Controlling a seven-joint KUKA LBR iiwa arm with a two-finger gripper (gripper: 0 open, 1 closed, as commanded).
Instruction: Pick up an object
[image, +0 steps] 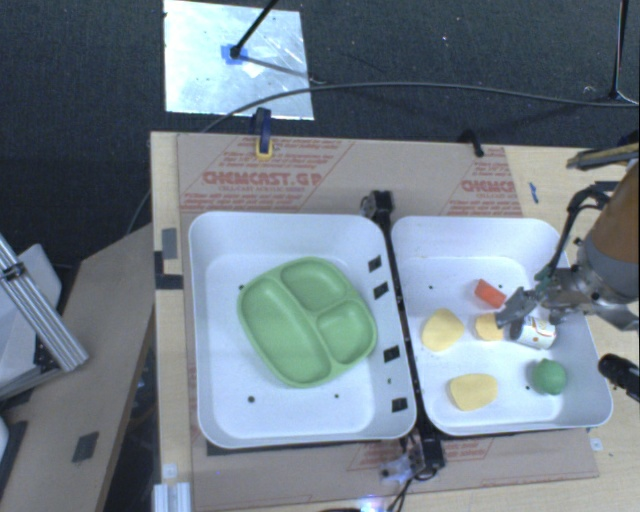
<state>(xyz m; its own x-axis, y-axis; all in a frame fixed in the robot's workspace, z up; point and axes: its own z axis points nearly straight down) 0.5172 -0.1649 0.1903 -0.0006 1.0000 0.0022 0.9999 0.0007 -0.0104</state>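
The right bin (440, 240) holds an orange piece (489, 292), a yellow lump (442, 329), a small yellow piece (487, 328), a flat yellow piece (472, 391), a green ball (547, 377) and a white cylinder with an orange band (539, 333). My gripper (518, 316) reaches in from the right and sits low between the small yellow piece and the white cylinder, just below the orange piece. Its dark fingers point left and down. Nothing clearly shows between them.
The left bin (215, 260) carries a green divided plate (305, 320). A black clip strip runs along the divider (392, 320) between the bins. A brown cardboard sheet (300, 170) lies under both bins. A metal rail (35, 310) stands at far left.
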